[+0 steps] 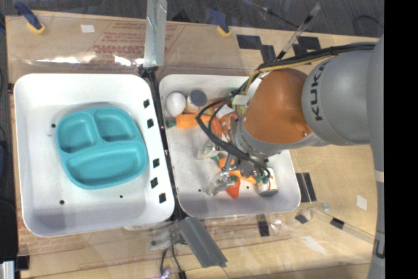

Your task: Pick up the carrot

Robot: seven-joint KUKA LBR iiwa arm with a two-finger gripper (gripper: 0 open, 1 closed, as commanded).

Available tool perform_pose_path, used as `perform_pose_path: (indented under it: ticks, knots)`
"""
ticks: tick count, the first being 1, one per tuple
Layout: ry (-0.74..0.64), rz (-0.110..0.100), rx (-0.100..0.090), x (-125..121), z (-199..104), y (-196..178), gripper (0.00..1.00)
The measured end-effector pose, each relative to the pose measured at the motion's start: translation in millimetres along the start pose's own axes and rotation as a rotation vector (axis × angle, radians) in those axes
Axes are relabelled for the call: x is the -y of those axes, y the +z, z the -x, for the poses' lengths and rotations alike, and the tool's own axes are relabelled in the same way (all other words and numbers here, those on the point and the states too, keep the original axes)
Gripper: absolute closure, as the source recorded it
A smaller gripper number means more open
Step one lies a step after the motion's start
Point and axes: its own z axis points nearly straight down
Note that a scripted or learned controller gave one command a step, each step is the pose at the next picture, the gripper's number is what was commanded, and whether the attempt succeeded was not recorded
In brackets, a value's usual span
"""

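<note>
Orange, tapered carrot (187,121) lies near the right bin's (196,202) back-left corner.

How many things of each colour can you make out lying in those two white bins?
Partly hidden by the arm, so this covers what shows:
Teal: 1, the divided plate in the left bin
White: 1, a round ball
Grey: 1, a round object
Orange: 2, the carrot and a piece by the pincer
Total: 5

Arm (307,108) hides right bin (196,206) middle (fingers unreadable).
</note>
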Motion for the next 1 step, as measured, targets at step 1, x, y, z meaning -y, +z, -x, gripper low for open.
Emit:
perform_pose_path:
  ticks: [1]
  knots:
    - [-0.009,0.000,0.002,-1.9,1.7,-10.2,1.00]
